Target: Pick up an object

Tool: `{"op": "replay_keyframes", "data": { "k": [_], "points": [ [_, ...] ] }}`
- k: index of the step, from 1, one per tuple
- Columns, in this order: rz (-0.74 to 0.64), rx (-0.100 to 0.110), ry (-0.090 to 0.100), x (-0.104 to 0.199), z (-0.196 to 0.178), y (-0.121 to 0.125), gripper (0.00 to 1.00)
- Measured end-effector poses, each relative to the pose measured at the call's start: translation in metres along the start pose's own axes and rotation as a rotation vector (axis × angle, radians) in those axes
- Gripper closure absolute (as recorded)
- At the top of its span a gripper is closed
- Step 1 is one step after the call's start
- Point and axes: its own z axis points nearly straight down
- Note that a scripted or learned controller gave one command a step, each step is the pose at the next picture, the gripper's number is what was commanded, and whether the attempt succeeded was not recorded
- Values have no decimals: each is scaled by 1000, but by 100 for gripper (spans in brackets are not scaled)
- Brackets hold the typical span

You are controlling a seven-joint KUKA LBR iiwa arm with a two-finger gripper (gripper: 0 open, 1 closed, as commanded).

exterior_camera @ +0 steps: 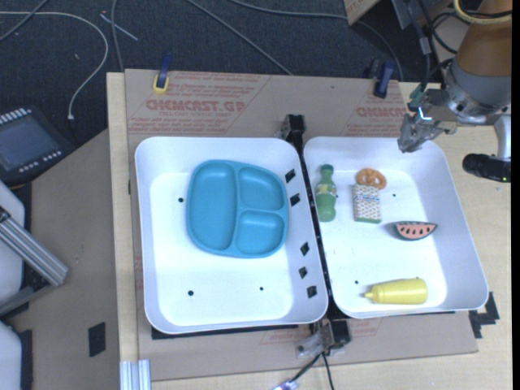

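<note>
The hand (410, 139) hovers over the right white bin's (463, 242) far edge. Finger state cannot be determined. A yellow plastic mustard bottle (397, 292) lies near the front.

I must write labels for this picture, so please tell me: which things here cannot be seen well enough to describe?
- Hand, camera view: small and blurred at the right bin's far rim; its finger state is unreadable.
- Arm: cut off by the top and right edges.
- Small packet: its print is too small to read.
- Green bottle: label too small.

Blue divided plate (237, 210) in left bin (154, 242); black cables (81, 23) behind.
</note>
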Motion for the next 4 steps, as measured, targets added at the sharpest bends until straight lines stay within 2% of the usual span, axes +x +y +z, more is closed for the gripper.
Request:
{"op": "replay_keyframes", "data": {
  "k": [1, 2, 3, 4],
  "points": [
    [-3, 6, 3, 54, -10, -9, 100],
    [-5, 6, 4, 109, -5, -5, 100],
    [-5, 7, 3, 167, -8, -21, 100],
    [-3, 9, 2, 222, 6, -23, 100]
  ]
}}
